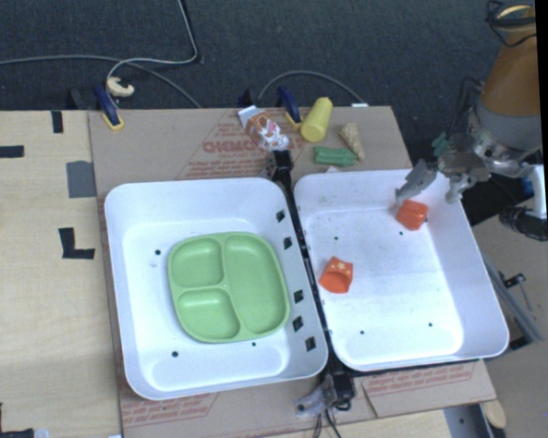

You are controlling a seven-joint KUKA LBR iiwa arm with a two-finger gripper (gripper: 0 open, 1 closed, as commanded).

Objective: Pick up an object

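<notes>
Two small objects lie in the right bin [466,336]: a red-orange block [413,215] near the far right corner and an orange piece [336,275] close to the divider. My gripper [434,187] hangs over the bin's far right edge, its two fingers spread apart and nothing between them. One fingertip [409,187] is just above the red-orange block, though contact is unclear. The grey arm with its orange band [511,79] comes in from the right.
A green divided plate [228,287] lies in the left bin [134,268]. Behind the bins on the cardboard sit a yellow object [316,118], a green item [333,156], a beige piece [351,139] and a small packet [267,128].
</notes>
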